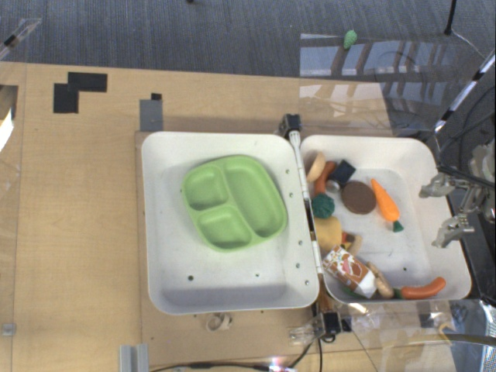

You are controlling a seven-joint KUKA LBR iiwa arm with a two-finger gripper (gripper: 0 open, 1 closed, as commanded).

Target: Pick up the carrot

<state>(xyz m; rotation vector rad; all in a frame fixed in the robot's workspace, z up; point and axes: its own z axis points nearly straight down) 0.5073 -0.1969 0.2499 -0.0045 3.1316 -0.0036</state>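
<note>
The carrot [385, 201] is orange with a green stalk end and lies slantwise in the middle of the right bin [411, 155], just right of a brown disc [359, 197]. My gripper [441, 210] hovers at the bin's right rim, about a carrot's length to the right of the carrot. Its two metal fingers [435, 187] point left and stand apart, so it is open with nothing between them.
The right bin also holds a red sausage [423, 288], a printed packet [353, 270], a green broccoli piece [322, 205], a yellow lump [328, 230], a black block [342, 171] and a bread piece [315, 165]. A green divided plate [233, 201] lies in the left bin [167, 285].
</note>
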